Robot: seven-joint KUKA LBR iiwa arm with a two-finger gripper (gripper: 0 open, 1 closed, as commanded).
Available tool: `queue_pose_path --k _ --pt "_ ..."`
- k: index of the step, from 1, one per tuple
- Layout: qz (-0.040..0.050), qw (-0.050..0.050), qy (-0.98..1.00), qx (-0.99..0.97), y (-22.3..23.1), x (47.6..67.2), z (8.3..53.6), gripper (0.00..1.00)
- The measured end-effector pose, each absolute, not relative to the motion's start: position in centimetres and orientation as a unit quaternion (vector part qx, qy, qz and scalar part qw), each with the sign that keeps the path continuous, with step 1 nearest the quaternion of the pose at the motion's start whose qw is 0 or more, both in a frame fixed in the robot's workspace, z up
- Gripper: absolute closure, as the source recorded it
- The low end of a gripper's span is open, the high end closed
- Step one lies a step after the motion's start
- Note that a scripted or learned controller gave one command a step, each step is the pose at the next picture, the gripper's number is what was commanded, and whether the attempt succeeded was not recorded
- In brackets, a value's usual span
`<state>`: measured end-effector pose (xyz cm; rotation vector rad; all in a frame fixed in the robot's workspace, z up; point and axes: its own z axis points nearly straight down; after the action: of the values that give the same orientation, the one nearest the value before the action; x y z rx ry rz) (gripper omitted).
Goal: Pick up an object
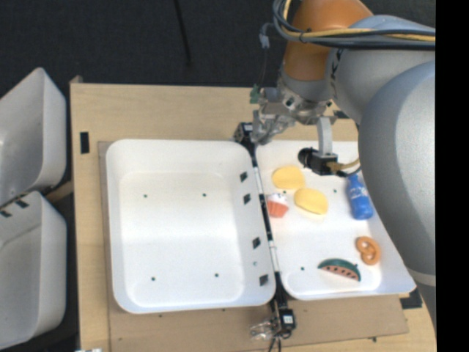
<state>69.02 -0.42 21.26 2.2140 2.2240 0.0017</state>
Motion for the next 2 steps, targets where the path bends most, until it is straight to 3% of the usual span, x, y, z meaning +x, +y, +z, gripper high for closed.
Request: queue_pose_path --k 1,2 --pt "0.0037 0.006 0.706 0.708 -4.6 69.0 33.2 1.0" --pt "0.0046 0.009 0.706 0.708 -10.0 68.0 48.0 1.0"
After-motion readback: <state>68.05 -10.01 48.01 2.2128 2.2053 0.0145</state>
